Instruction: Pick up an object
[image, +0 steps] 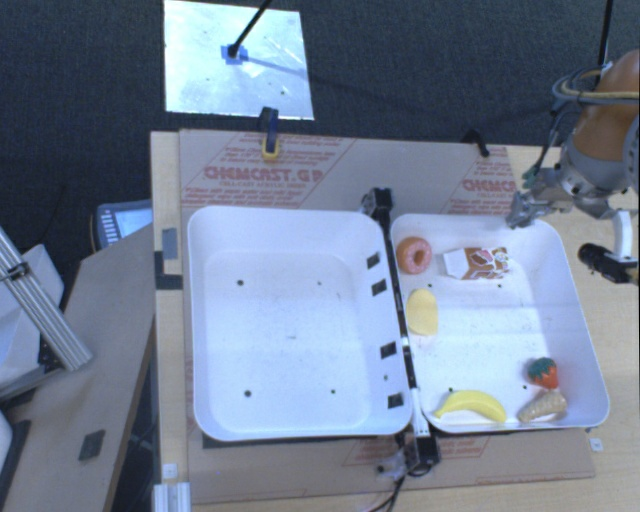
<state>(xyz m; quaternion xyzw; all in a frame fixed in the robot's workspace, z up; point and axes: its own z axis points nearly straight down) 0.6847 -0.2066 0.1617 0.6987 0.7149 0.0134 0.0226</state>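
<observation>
The right bin (575, 330) holds all the loose objects. A pink-and-orange doughnut (414, 255) lies near its far left corner, close to the divider where the two bins meet. Just beside it, toward the far edge's middle, sits a small white carton (476, 263) with brown and red print, lying flat. A pale yellow lemon-shaped piece (423, 312) rests against the left wall of this bin, nearer than the doughnut and apart from it. Along the near edge a yellow banana (471, 405) curves, lying close to the near left corner. Near the near right corner a tan, cone-like piece (542, 406) lies on its side, and a red strawberry (543, 373) with a green top sits just beyond it, the two almost touching.

The gripper (524, 207) hangs over the far right corner of the right bin, at its rim, above and to the right of the carton and apart from every object. Whether its fingers are spread or closed I cannot tell at this size; nothing is seen between them. The grey arm (600, 150) with its orange band reaches in from the right.

The left bin (205, 330) lies beside it, its floor bare white with a few dark dots. Both bins rest on a brown printed cardboard sheet (300, 170) covering the bench.
</observation>
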